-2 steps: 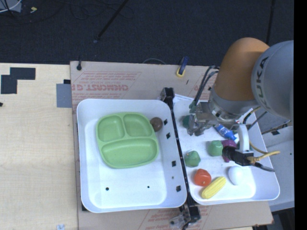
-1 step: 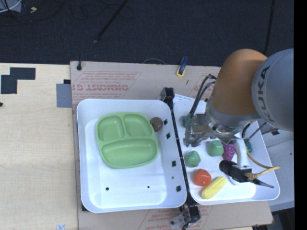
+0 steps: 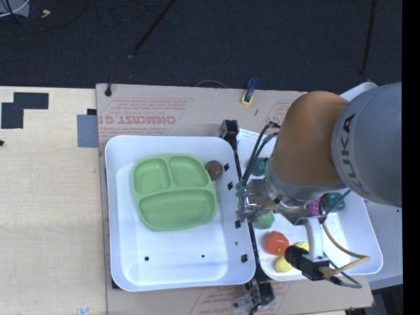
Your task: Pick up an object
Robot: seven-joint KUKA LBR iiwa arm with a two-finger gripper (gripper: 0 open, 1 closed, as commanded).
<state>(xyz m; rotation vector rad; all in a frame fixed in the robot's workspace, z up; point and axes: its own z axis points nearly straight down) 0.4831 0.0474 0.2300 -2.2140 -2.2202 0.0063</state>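
Note:
My gripper (image 3: 252, 205) reaches down at the left edge of the right bin (image 3: 367, 248), under the bulky grey and orange wrist that hides most of it. Just beneath it lies a small green object (image 3: 264, 220). An orange-red object (image 3: 276, 243) and a yellow one (image 3: 284, 264) lie a little nearer the front. A teal object (image 3: 335, 201) and a magenta one (image 3: 315, 207) peek out from behind the arm. Another teal piece (image 3: 260, 167) shows by the bin's back left.
The left bin (image 3: 131, 261) holds a green divided plate (image 3: 174, 192) with a small brown object (image 3: 214, 169) at its far right corner. A black divider (image 3: 246, 241) runs between the bins. Cables loop over the right bin's front.

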